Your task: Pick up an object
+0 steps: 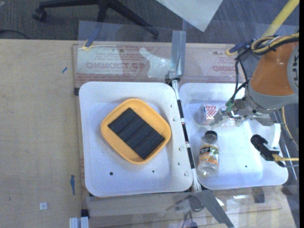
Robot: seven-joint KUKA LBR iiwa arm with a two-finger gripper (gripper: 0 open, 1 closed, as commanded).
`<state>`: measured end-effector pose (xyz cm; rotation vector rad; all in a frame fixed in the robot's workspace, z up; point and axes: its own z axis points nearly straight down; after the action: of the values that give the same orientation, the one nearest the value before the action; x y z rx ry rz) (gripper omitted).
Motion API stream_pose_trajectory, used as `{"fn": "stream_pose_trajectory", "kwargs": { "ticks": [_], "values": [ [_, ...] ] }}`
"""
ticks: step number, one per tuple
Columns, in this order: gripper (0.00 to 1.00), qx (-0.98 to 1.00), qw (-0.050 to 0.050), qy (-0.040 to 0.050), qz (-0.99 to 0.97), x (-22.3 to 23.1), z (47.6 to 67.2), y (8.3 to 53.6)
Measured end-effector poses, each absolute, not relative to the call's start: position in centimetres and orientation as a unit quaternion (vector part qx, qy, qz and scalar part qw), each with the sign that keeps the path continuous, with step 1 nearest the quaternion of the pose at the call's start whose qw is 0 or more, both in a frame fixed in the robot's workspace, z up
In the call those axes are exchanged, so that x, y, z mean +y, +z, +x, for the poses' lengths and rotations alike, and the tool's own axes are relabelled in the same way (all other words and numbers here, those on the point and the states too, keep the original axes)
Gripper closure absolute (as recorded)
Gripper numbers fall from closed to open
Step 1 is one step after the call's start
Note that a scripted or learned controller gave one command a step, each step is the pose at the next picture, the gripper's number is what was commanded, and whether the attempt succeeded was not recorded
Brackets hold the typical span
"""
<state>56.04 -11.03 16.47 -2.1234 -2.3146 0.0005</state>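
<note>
Bottle (208, 153) lies in right white bin (247, 172) on wooden bench (38, 127).

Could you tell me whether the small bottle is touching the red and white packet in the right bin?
Apart. The camera view shows bare white bin floor between the bottle and the packet above it.

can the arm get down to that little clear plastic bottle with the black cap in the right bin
Probably yes. The small clear plastic bottle with the black cap lies alone on the right white bin's floor, nothing over it, and the gripper hangs just beyond it, near a red-and-white packet.
</note>
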Motion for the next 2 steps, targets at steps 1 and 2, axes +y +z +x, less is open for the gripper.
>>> {"fn": "stream_pose_trajectory", "kwargs": {
  "ticks": [1, 2],
  "values": [
    [0.0, -0.738, 0.0, 0.0003, -0.675, -10.7, 63.3, 10.5],
    [0.0, -0.76, -0.002, -0.0021, -0.65, -12.3, 59.9, 8.8]
  ]
}}
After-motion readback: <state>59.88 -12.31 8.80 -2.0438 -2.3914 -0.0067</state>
